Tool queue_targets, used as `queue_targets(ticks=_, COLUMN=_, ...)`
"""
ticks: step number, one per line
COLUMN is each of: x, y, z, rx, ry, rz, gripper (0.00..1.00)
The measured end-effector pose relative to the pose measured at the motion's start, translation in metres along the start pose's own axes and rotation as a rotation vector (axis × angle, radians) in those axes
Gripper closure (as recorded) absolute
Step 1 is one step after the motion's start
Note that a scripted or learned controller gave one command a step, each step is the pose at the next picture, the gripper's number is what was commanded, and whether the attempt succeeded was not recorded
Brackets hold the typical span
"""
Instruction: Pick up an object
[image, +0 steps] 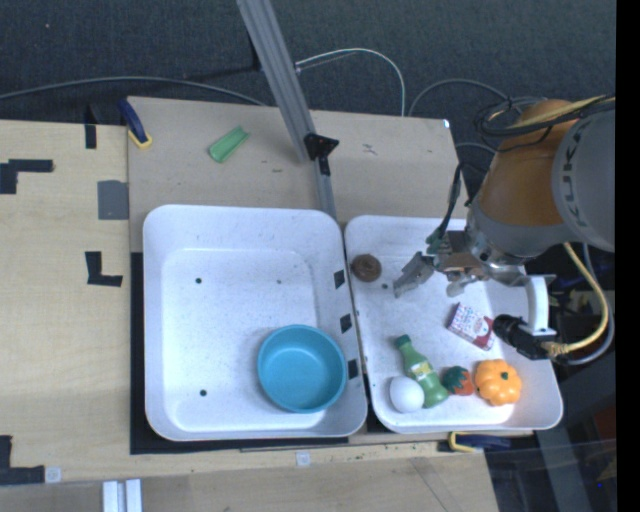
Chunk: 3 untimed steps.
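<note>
the grey arm with its orange band (530, 170) enters from the right of the frame, and part of the white lettering "kuk" can be read on its grey casing at the far right edge; no other writing is legible, though the small red and white packet (468, 324) in the right bin seems to carry print too small to make out. the jaws (432, 276) hang over the upper middle of the right white bin (385, 235), spread apart with nothing between them, one grey finger (410, 277) pointing down-left toward a small round brown object (366, 267) that lies near the bin's upper left corner, apart from the finger. along the bin's lower edge sit a green bottle-shaped toy (420, 370) lying at a slant, a white egg-shaped object (406, 394) touching its lower end, a small red and green piece (457, 379) just beside it, and an orange pumpkin-shaped toy (497, 382) at lower right. the left white bin (200, 230) holds a round blue bowl (301, 367) near its lower right corner. on the tan surface (60, 300) above the bins lie a green block (228, 144) and a blue and yellow clip (136, 125) at upper left, and a grey pole (284, 80) slants down to the gap between the bins. cables (380, 65) loop across the dark floor at the top.
</note>
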<state>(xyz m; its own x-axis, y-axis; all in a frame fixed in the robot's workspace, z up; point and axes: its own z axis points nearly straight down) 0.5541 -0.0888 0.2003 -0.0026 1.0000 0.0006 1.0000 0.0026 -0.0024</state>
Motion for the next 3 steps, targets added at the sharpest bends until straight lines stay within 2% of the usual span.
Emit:
queue_targets(ticks=1, x=0.0, y=0.0, z=0.0, rx=0.0, ry=0.0, rz=0.0, gripper=0.0)
queue_targets(ticks=2, x=-0.006, y=-0.008, z=0.049, rx=0.005, ry=-0.001, rz=0.002, gripper=0.0)
queue_targets(ticks=3, x=-0.003, y=-0.005, z=0.094, rx=0.005, ry=0.0, rz=0.001, gripper=0.0)
